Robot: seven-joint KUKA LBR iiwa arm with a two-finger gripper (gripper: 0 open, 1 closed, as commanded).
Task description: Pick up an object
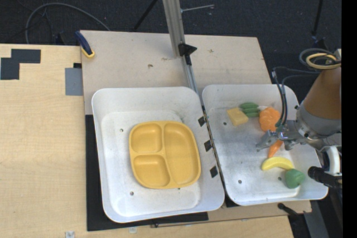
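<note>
The right bin (pixel 245 187) holds several toy foods. A yellow block (pixel 237 116) and a green piece (pixel 250 108) lie toward the back. An orange fruit (pixel 269 118) sits beside them. A small orange carrot (pixel 274 149), a yellow banana (pixel 277 164) and a green ball (pixel 294 178) lie toward the front right. My gripper (pixel 274 140) reaches in from the right, low over the bin between the orange fruit and the carrot, and it partly covers the carrot.
The left bin (pixel 111 187) holds a yellow divided plate (pixel 164 154). A metal post (pixel 173 14) rises behind the bins. The arm's orange band (pixel 326 92) hangs over the right bin's right edge. Black clips (pixel 207 145) join the bins.
</note>
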